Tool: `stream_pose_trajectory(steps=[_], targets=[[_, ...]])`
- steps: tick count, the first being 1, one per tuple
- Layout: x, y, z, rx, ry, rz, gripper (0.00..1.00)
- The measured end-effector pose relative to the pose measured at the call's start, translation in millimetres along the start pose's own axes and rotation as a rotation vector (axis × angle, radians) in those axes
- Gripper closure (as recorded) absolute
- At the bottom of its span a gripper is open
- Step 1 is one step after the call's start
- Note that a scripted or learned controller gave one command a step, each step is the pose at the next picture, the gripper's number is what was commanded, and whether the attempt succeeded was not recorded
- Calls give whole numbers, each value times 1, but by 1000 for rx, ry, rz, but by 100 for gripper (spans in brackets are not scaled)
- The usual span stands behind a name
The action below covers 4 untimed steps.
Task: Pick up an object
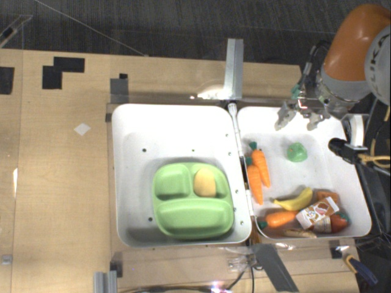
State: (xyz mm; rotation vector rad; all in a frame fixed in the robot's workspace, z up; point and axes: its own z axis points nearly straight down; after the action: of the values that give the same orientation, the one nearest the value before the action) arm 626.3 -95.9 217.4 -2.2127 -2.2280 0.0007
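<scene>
From my seat I see the gripper (299,121) hanging over the far end of the right bin (278,140), its 2 fingers (283,118) spread apart with nothing between them. The arm (354,47) comes in from the right, its orange band sitting just above the wrist.

Just below the gripper on the white floor lies a small green object (297,152), rounded and pale; it is too small for me to name, possibly a toy vegetable. It lies apart from the fingertips, untouched.

Toward the left wall of that bin I count 2 orange carrots (259,166) with green tops, lying side by side and pointing along the divider. In the near end of the bin there is a cluster: a yellow banana (295,199), another orange carrot-like piece (280,219) in front of it, and a red and white packet (317,214) touching both on their right.

The left bin (134,133) holds a green divided tray (189,209) with 3 compartments. A yellow, lemon-like fruit (206,182) rests in its upper right compartment.

Both bins sit side by side on the wooden bench (55,182), with a metal post (234,69) standing at the far end of the seam between them
</scene>
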Motion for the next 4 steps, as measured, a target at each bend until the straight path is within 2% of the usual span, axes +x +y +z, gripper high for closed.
stream_pose_trajectory(steps=[1, 2, 3, 4], targets=[[-12, 7, -10, -3, -1, -170, 0], [-75, -7, 65, -1, -1, -7, 0], [-81, -8, 123, -5, -1, 37, 0], [-91, 46, 130, -11, -2, 73, 0]])
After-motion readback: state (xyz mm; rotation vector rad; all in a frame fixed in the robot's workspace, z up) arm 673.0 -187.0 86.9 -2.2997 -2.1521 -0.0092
